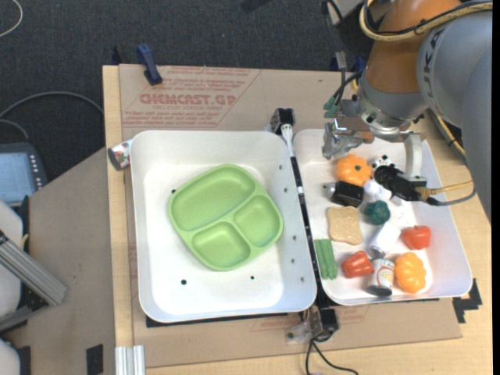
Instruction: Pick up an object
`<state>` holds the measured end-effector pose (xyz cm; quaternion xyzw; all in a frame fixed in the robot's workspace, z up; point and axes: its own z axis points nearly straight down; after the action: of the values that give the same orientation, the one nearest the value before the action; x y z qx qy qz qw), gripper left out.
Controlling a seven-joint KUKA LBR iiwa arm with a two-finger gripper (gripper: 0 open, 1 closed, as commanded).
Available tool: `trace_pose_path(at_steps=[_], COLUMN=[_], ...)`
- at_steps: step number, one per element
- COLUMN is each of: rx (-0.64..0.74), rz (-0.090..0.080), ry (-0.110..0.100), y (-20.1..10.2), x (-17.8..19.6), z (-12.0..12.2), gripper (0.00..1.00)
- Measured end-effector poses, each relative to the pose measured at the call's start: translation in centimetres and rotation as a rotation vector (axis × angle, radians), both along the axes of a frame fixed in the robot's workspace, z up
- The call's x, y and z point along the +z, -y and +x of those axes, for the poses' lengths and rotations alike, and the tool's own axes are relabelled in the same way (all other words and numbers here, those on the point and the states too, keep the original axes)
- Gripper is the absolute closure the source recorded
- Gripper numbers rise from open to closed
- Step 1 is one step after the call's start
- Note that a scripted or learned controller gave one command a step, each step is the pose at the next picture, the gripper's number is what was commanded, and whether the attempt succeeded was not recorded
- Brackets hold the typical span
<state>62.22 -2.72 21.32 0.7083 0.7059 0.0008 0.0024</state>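
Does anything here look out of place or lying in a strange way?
Yes. A green stick-like piece sits on the divide between the two bins, not inside the right bin. A small can there lies tipped on its side.

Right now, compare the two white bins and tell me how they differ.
The left bin holds one thing, a green divided plate; the right bin holds many small toy foods, among them a slice of bread and an orange pumpkin. The arm hangs over the right bin, not the left. Both are shallow, white, and sit side by side.
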Motion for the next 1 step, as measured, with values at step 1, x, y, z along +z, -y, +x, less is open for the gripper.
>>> trace_pose_path(at_steps=[1], rx=[0.001], rz=[-0.001], ry=[-0.001], y=[3.72], x=[-3.04], z=[4.56], gripper=[1.0])
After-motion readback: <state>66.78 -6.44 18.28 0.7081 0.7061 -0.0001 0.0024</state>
